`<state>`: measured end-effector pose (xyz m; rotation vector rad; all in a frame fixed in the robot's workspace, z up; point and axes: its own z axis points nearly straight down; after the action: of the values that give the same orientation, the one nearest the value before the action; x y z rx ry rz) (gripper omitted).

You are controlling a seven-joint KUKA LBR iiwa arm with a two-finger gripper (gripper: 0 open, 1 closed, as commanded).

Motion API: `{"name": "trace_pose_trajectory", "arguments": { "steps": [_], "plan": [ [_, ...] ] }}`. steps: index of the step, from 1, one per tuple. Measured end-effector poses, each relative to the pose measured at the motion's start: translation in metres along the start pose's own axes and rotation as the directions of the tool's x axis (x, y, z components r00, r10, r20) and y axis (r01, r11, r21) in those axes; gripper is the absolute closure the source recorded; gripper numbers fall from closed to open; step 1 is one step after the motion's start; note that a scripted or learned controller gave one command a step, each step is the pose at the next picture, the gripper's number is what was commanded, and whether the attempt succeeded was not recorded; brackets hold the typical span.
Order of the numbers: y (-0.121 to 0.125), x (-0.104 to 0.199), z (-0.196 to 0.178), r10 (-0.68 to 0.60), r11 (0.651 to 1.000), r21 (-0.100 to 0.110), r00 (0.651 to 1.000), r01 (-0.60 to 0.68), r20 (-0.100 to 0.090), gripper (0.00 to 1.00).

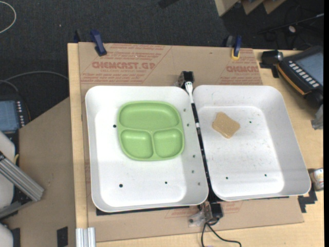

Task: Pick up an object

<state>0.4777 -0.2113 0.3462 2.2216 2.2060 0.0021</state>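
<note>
Green tray [151, 130] in L bin [103, 138]; tan block [226, 124] in R bin [277, 138].

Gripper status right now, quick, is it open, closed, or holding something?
Gripper: cannot be told from the camera view. The green divided plate and the tan block lie untouched in their bins.

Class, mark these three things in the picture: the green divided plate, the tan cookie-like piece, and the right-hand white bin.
green divided plate [151, 130]: camera view, on its central ridge.
tan piece [226, 124]: camera view, middle of its top face.
right bin [288, 133]: camera view, on its right wall.
</note>
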Motion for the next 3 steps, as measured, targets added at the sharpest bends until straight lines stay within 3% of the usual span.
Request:
{"name": "trace_pose_trajectory", "arguments": {
  "steps": [1,2,3],
  "plan": [
    [0.025,-0.013,0.005,-0.007,1.0,0.004,1.0,0.007,-0.003,1.0],
    [0.032,0.0,-0.166,-0.01,1.0,-0.013,1.0,0.01,0.002,1.0],
    [0.033,0.033,-0.05,-0.01,1.0,0.019,1.0,0.01,-0.011,1.0]
  ]
}}
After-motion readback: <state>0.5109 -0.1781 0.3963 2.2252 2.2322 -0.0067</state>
